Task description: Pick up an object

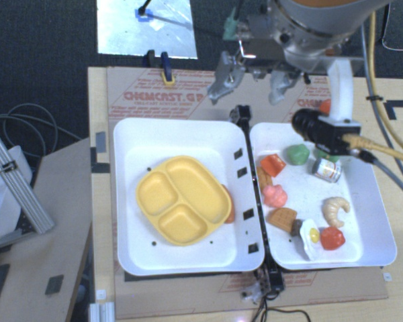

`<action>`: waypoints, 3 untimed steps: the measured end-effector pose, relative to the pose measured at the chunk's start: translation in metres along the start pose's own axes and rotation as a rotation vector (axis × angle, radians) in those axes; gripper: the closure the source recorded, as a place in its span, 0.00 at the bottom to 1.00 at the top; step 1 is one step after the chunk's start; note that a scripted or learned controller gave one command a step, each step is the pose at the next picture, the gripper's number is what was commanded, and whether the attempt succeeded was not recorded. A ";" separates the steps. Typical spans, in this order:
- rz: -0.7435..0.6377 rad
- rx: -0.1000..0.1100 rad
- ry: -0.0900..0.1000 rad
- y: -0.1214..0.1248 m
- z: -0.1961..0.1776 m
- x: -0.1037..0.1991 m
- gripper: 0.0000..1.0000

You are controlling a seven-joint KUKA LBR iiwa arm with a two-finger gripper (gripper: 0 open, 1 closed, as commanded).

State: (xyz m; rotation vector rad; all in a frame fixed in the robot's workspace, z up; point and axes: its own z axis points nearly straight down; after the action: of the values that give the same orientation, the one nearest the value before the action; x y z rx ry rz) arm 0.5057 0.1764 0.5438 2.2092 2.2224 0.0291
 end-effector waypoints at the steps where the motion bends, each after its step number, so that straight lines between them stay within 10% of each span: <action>1: -0.002 0.027 -0.010 0.057 0.138 0.060 0.00; 2: 0.000 0.013 -0.004 0.007 0.075 0.037 0.00; 3: 0.008 0.034 -0.014 -0.001 0.247 0.009 0.00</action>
State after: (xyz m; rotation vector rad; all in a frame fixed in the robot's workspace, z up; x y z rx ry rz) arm 0.5088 0.1873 0.2966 2.2277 2.2236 -0.0239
